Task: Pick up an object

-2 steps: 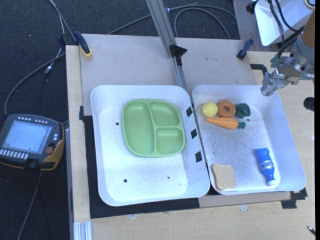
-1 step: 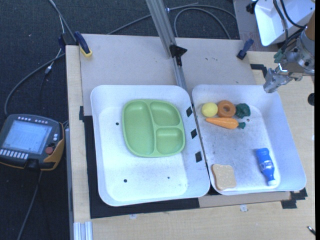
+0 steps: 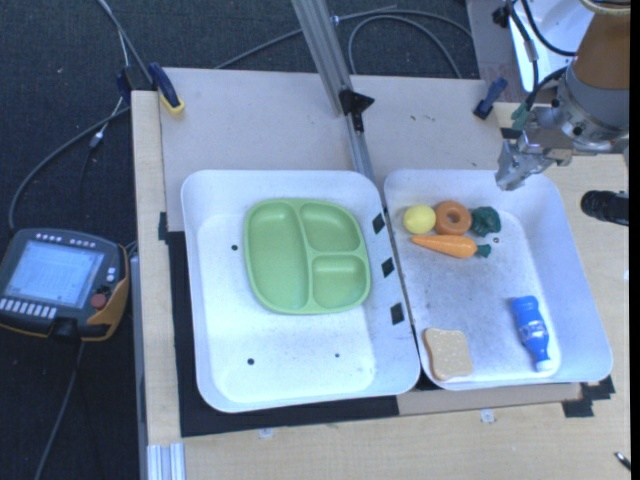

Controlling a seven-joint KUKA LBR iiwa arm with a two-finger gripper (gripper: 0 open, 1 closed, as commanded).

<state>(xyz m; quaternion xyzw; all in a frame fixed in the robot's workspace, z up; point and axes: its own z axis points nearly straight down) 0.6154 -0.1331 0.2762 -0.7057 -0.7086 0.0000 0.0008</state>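
The right bin holds a yellow lemon, a brown doughnut, a green broccoli piece and an orange carrot clustered at its far left. A blue bottle lies near the bin's front right, and a slice of bread rests at its front left. My gripper hangs over the far edge of the right bin, up and to the right of the broccoli, with nothing seen between its fingers.
A green divided plate lies in the left bin. A metal pole slants down to the seam between the bins. Cables run across the floor behind the bench, and a teach pendant sits at left.
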